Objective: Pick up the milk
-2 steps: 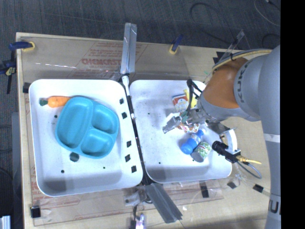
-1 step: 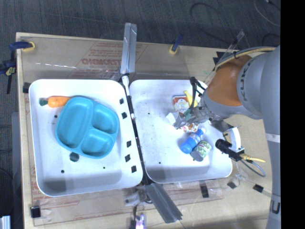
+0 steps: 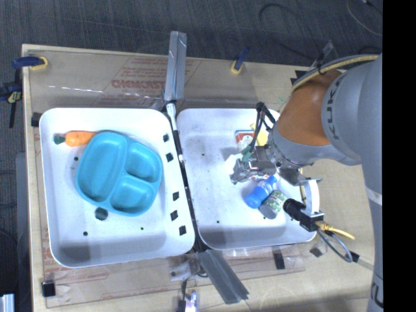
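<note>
Closest to the camera is the pale front edge of the worktop (image 3: pixel 117 281). A grey metal bracket (image 3: pixel 221 279) sits there, below the seam where the two white bins meet.

In the near part of the left bin (image 3: pixel 58 239) lies a small dark green thing (image 3: pixel 101 214), too small to name, just off the near rim of a blue divided plate (image 3: pixel 120 172). The plate takes up the middle of that bin.

In the right bin (image 3: pixel 208 207), toward its near right corner, a green and white can (image 3: pixel 275 203) lies on its side. It touches a blue bottle (image 3: pixel 257 194), which is tilted just to its left.

The gripper (image 3: pixel 246 169) hangs directly above and just beyond the bottle, pointing down into the bin. Whether it is wide or narrow cannot be told, as wrist hardware crowds the view, and nothing can be seen held in it.

Beyond the gripper, near the far right of the same bin, is the milk (image 3: pixel 244 137), a small white carton with red print. The wrist and a yellow-green cable cover much of it, and the gripper stands between it and the bottle. The grey arm (image 3: pixel 354 109) with its orange band (image 3: pixel 302 119) overhangs that corner from the right.

At the far left of the left bin, a carrot (image 3: pixel 79 137) lies beside the plate's far edge. Farther still, a grey bar (image 3: pixel 175 64) rises from the seam between the bins. Blue clamps (image 3: pixel 240 61) grip the back of the worktop.
</note>
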{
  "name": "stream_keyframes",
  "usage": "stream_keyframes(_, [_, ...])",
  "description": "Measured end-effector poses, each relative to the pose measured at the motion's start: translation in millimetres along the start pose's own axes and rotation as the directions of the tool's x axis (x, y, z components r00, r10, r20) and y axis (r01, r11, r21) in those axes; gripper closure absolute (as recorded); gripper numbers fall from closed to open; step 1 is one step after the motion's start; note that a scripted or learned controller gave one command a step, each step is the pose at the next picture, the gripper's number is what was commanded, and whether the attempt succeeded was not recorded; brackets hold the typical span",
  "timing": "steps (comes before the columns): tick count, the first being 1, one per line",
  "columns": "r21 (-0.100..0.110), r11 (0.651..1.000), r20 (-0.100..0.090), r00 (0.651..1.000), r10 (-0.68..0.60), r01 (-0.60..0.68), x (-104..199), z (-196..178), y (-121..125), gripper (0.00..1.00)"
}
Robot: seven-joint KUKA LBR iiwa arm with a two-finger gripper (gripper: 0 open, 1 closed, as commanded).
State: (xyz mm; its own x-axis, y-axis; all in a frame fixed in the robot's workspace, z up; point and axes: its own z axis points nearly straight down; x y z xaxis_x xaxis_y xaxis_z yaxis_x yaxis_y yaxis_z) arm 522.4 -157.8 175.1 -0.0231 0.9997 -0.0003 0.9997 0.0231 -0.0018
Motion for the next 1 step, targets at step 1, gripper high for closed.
stream_keyframes(1, [-0.003,0.902,0.003,0.902,-0.432,0.432,21.7,-32.6,-4.7,1.00])
